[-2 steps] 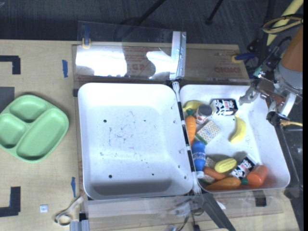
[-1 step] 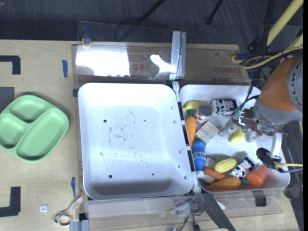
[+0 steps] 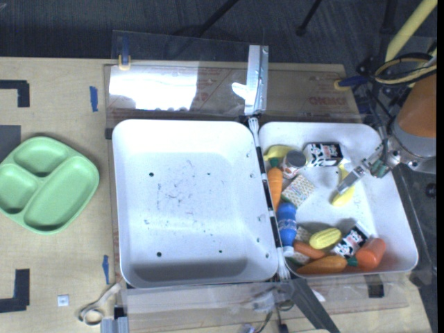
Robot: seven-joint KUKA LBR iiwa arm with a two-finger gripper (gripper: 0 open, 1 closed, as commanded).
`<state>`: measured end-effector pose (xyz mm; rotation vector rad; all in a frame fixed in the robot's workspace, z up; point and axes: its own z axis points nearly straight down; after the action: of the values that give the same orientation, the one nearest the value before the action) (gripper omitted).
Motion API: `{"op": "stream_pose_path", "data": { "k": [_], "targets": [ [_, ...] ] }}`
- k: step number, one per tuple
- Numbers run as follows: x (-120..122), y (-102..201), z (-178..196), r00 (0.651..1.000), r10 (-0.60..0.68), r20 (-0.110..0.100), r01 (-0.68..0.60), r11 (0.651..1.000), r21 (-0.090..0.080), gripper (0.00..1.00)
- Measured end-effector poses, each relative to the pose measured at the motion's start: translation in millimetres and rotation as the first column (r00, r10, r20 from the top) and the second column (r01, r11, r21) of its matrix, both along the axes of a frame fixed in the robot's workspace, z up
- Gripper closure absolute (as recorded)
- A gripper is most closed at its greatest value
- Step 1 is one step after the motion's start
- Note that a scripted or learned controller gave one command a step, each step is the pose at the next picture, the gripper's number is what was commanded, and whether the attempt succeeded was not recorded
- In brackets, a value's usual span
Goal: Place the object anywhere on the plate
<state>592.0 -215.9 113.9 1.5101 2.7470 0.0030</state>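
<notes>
A green divided plate (image 3: 46, 184) lies on the wooden bench at the far left, outside the bins. My gripper (image 3: 350, 177) reaches in from the right over the right bin (image 3: 388, 214), its tip pointing down and left. A small yellow object (image 3: 343, 197) lies on the bin floor just below the tip; I cannot tell whether they touch. Further left in this bin are a yellow banana (image 3: 277, 151), a black-and-white cow-patterned item (image 3: 324, 153), a small lidded jar (image 3: 294, 162), an orange carrot (image 3: 275, 186) and a patterned packet (image 3: 299, 190).
The left bin (image 3: 187, 200) lies between the right bin and the plate. Near the right bin's front edge lie a blue bottle (image 3: 286, 225), a yellow lemon (image 3: 325, 238), orange carrots (image 3: 320, 263) and a red-orange item (image 3: 371, 252). A clear panel (image 3: 180, 82) stands behind the left bin.
</notes>
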Motion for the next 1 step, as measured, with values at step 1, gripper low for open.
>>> {"op": "stream_pose_path", "data": {
  "k": [1],
  "targets": [
    [10.6,32.6,-27.7,0.921,0.39,-0.004,-0.39,0.921,0.001,0.0]
  ]
}}
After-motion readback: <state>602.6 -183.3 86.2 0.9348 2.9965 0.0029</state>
